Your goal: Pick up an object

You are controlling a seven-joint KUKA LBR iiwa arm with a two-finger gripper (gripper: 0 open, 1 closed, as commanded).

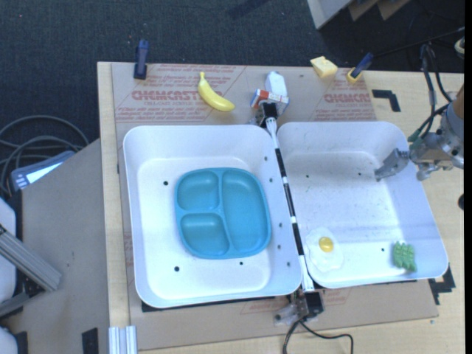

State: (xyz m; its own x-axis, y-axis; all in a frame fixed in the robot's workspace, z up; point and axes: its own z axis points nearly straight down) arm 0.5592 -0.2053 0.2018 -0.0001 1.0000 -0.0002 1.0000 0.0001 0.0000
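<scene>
since the task leaves the choice of object free, what counts is what lies nearest the claw, so start at the left: the left bin holds a blue divided plate lying flat near its middle, well apart from the arm. behind that bin, on the cardboard, a banana lies with its long axis running down toward the right, out of either bin. across the clips between the bins, the right bin holds a toy fried egg near its front left corner and a small green leafy piece near its front right corner. the claw comes in over the right bin's far right rim; i cannot tell how it stands, since a single grey finger shows clearly and nothing is seen pinched in it. from the claw the green piece lies toward the front of the bin, almost straight down the view, and looks like the nearer target; the egg lies forward and off to the left, farther away. the bin floor between is bare, so nothing blocks the way; the near wall beside the green piece could crowd a finger.
</scene>
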